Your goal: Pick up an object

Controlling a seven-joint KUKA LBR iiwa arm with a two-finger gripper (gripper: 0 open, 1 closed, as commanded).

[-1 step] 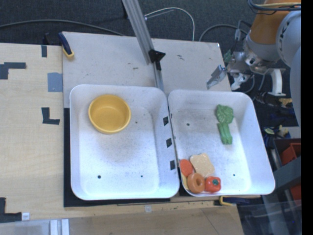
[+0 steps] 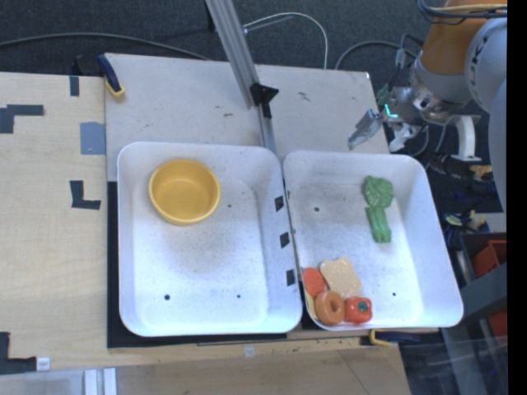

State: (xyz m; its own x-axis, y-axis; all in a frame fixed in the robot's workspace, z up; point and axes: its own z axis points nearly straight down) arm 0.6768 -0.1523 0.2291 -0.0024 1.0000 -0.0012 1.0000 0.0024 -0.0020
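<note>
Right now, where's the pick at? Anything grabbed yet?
Nothing looks done: the hand sits above the far edge of the right bin with nothing between its fingers. In hand: only the approach. Left: descend, grasp, lift. The green broccoli, bread slice, donut and tomato lie in that bin; the yellow bowl sits in the left one.

Dark carpeted floor (image 2: 99, 6) at far side, pale wooden bench top (image 2: 49, 245) at left with grey tape marks, white board (image 2: 181, 97) beneath, slanted metal pole (image 2: 235, 35), loose cables (image 2: 305, 23) far right.
</note>
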